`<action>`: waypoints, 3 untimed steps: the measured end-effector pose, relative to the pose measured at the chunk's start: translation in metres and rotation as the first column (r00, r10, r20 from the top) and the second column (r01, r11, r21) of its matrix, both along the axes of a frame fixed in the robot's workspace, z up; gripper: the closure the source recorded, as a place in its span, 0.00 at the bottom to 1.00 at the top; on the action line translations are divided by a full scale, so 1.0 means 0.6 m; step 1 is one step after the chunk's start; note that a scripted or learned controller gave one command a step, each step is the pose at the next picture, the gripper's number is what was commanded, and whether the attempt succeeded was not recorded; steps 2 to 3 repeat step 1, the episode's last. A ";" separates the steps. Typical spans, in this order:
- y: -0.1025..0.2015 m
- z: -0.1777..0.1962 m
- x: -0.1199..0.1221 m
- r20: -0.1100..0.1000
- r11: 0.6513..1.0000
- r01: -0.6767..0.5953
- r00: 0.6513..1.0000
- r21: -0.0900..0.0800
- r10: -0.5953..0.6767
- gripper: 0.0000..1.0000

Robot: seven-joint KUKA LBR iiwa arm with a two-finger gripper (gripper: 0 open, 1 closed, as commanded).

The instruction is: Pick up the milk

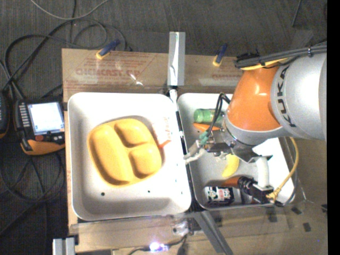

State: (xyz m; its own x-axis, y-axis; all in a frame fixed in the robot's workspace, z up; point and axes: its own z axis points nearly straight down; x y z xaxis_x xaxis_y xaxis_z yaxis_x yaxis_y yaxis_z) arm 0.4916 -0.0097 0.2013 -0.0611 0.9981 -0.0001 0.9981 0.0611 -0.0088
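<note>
Apparently dark milk carton (219,194), lying flat.

Black letters "KUKA" running down the silver-grey shell of the robot arm (304,97) at three o'clock, faint reddish print, seemingly "CHICKCAST", on the brown cardboard sheet (111,70) at eleven o'clock, other print illegible
</note>
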 end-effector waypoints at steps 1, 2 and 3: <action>-0.099 -0.035 -0.013 0.001 1.000 -0.021 1.000 0.001 0.021 0.00; -0.099 -0.035 -0.013 0.001 1.000 -0.021 1.000 0.001 0.021 0.00; -0.099 -0.035 -0.013 0.001 1.000 -0.021 1.000 0.001 0.021 0.00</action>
